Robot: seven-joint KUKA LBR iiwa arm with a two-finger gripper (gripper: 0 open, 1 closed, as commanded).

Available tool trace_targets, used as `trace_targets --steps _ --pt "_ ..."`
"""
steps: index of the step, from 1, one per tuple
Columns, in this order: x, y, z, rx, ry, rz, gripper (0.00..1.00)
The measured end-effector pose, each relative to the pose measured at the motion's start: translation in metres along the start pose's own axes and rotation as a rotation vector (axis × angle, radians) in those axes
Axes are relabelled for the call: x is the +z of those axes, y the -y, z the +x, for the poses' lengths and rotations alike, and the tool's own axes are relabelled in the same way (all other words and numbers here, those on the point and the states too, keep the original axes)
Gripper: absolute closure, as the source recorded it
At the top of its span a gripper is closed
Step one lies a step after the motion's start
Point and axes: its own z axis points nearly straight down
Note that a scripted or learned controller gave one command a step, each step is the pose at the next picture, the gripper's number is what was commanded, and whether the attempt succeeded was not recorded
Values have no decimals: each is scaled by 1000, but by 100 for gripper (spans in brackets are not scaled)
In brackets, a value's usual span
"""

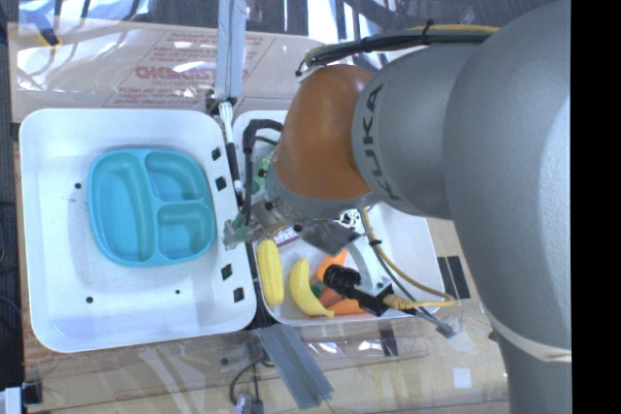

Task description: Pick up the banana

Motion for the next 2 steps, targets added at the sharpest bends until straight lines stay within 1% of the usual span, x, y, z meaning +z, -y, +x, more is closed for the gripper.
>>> trace_targets --steps 1,2 --pt "1 56 -97 37 0 2 0" --pt "1 30 -41 73 -2 3 0"
